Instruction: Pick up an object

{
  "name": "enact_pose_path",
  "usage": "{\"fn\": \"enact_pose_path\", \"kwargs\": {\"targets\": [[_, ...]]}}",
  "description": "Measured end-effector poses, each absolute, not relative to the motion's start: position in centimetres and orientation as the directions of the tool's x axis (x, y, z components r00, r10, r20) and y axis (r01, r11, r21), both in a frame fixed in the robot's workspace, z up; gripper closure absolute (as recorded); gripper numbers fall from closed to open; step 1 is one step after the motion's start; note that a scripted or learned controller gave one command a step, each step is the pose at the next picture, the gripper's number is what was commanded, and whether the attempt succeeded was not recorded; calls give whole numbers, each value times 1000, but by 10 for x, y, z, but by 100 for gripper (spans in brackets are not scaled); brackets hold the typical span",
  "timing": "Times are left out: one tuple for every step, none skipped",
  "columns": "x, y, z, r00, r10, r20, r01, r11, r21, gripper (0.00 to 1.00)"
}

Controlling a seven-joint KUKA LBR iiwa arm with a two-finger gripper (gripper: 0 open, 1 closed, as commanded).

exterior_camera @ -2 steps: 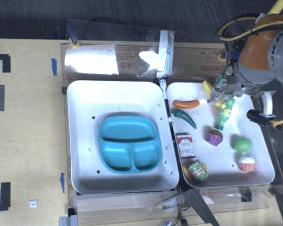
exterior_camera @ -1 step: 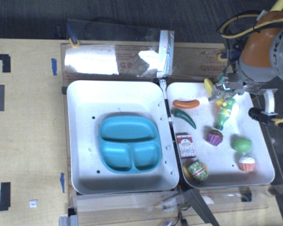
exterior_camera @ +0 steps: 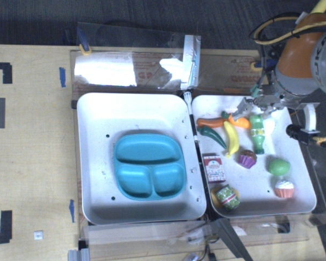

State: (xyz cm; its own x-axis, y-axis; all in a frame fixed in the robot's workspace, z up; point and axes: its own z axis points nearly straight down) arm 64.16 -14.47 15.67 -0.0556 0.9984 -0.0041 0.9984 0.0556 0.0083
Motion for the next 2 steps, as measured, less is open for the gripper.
{"fn": "enact_pose_path", "kwargs": {"targets": [[630, -138, 109, -36, 999, -3, 999, 36, 7, 0], [645, -144, 85, 70, 998, 1, 998, -70, 2, 0]]}}
